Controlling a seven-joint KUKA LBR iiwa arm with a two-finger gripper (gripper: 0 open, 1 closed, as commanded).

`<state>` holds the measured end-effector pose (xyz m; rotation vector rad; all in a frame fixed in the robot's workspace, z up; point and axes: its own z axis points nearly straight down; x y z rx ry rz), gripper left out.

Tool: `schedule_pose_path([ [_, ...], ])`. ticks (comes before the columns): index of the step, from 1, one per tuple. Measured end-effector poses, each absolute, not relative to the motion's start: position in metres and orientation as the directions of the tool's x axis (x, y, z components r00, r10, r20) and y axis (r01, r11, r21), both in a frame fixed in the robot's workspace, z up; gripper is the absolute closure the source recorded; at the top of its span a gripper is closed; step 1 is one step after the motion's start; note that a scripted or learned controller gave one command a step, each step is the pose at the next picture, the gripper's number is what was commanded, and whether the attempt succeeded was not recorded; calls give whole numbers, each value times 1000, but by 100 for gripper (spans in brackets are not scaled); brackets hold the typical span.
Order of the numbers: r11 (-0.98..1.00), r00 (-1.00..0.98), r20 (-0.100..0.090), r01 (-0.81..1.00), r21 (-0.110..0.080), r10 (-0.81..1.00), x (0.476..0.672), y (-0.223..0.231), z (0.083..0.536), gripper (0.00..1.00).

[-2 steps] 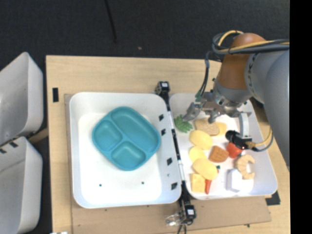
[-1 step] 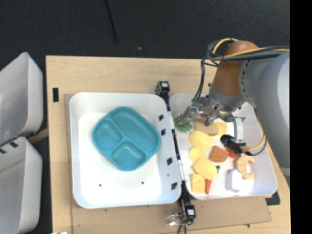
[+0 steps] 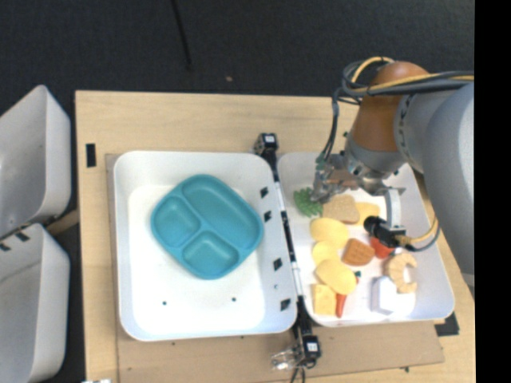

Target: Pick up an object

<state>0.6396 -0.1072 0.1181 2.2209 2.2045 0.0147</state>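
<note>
Wooden surface (image 3: 184, 118), two white bins. I see the hand (image 3: 323, 183) low in the right bin (image 3: 435, 294); finger state: cannot tell. Green piece (image 3: 306, 203) just below-left of it. Left bin (image 3: 132, 294) holds teal tray (image 3: 207, 225).

Left white bin (image 3: 128, 294) sat on the far side of the divider from the gripper (image 3: 323, 185), to its left in the camera view. It held a blue three-compartment tray (image 3: 207, 226), lying flat and turned askew, well apart from the gripper. Right white bin (image 3: 437, 298) lay under and around the gripper. Black clip (image 3: 266, 143) sat at the top of the divider, near the gripper. Wooden bench (image 3: 160, 118) was under both bins. Two white blocks (image 3: 28, 158) were far left, on a dark floor (image 3: 239, 22).
</note>
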Motion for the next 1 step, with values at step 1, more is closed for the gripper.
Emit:
schedule_pose_path([
  [1, 2, -2, -2, 1000, 6, 1000, 644, -109, 182, 100],
])
